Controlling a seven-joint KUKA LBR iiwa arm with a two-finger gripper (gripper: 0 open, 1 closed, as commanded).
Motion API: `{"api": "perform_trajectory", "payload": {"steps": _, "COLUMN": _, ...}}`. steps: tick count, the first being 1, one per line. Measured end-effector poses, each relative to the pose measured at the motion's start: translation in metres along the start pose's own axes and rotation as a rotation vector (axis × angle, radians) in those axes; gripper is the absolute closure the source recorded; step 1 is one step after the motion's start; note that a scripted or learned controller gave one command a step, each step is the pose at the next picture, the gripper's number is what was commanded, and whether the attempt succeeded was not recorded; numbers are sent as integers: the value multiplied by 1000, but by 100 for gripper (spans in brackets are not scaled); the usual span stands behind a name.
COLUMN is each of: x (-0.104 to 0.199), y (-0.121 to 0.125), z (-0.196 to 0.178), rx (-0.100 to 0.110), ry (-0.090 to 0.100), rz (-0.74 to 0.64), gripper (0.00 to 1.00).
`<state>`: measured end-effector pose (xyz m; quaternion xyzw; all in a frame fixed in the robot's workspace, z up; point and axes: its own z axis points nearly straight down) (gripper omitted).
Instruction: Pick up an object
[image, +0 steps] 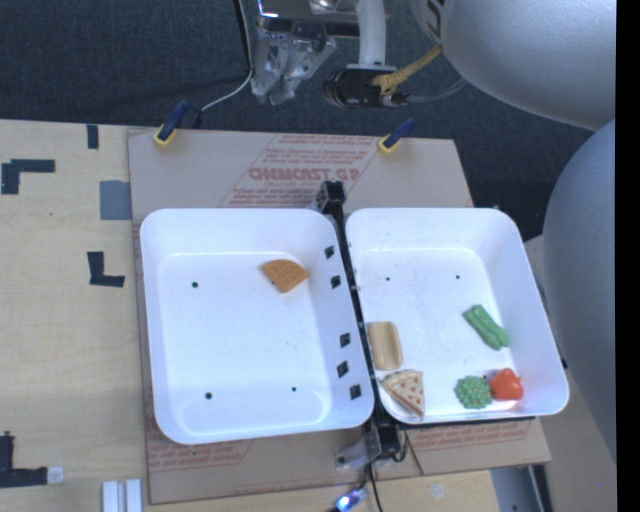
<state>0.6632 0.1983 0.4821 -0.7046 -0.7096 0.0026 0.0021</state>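
Grey metal pincer (283, 62) sits far beyond the bins, above the dark floor; can't tell its opening (too blurred). Nearest candidate: orange wedge (284, 274) alone in the left bin (160, 330). Right bin (520, 260) holds a tan roll (385, 345) and a cracker slice (405, 390) against the divider, and a green pod (486, 326), broccoli (472, 391) and tomato (506, 384) near-right. Risk: divider-side items leave little finger room, so a jaw could clip the wall.
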Motion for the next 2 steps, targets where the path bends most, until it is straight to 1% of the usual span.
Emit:
{"api": "perform_trajectory", "payload": {"steps": 1, "x": 37, "y": -39, "z": 13, "rx": -3, "ry": 0, "rz": 4, "gripper": 100}}
{"api": "perform_trajectory", "payload": {"steps": 2, "x": 36, "y": -79, "z": 33, "rx": 0, "ry": 0, "rz": 3, "gripper": 100}}
